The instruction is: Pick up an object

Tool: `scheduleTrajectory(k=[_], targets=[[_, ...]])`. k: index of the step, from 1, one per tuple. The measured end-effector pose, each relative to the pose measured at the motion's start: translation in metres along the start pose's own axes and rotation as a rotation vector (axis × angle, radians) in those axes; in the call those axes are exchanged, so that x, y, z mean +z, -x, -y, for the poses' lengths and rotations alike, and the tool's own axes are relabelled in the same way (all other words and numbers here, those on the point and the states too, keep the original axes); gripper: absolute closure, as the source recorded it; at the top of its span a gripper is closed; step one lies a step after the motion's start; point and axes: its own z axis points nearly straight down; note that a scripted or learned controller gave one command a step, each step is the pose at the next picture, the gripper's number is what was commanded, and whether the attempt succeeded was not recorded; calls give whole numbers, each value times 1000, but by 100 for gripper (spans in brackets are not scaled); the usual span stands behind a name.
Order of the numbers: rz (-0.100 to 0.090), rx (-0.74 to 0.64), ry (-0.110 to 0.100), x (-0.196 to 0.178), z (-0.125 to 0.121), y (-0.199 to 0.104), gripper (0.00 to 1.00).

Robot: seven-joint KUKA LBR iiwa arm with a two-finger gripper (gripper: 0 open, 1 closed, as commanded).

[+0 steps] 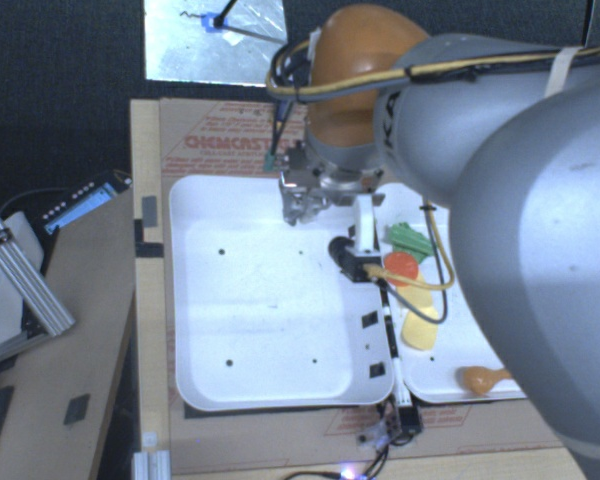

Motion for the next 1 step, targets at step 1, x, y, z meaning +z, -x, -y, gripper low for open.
scheduleTrajectory(k=[1], targets=[[-3, -5, 21, 17, -38, -19, 100]])
